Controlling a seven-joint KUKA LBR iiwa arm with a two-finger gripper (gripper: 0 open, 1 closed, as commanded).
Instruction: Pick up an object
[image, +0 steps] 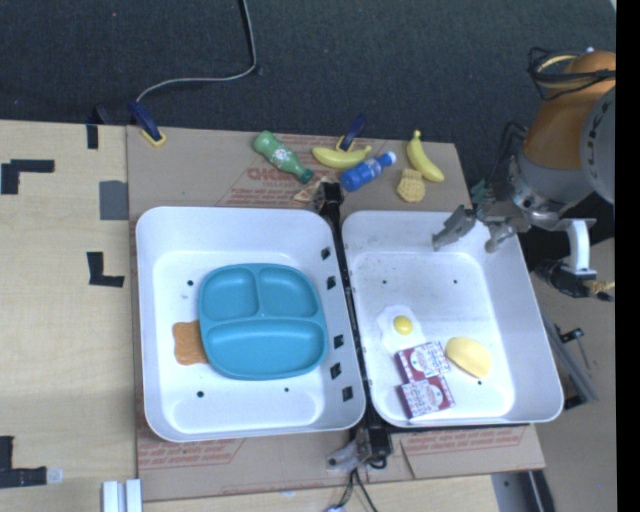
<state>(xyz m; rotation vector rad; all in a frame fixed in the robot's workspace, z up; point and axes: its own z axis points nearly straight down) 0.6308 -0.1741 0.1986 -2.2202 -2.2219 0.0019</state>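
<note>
Gripper (473, 232) hangs over the far right corner of the right bin (520, 290), its two fingers spread apart with nothing between them. Every object in that bin lies toward the near edge, down and a little left of the gripper in the camera view, so the coming move has to carry it forward across the bare bin floor.

Working by size: the left bin (160, 250) holds a blue divided plate (263, 320) with a toast slice (186, 343) tucked beside its left rim, well apart from the gripper. In the right bin, two red and white cartons (424, 378) lie side by side near the front wall, long axes running roughly left to right. Just beside them sits a yellow lemon (469, 356), and a fried egg (400, 324) lies nearest the gripper, flat and probably hard to pinch.
</note>
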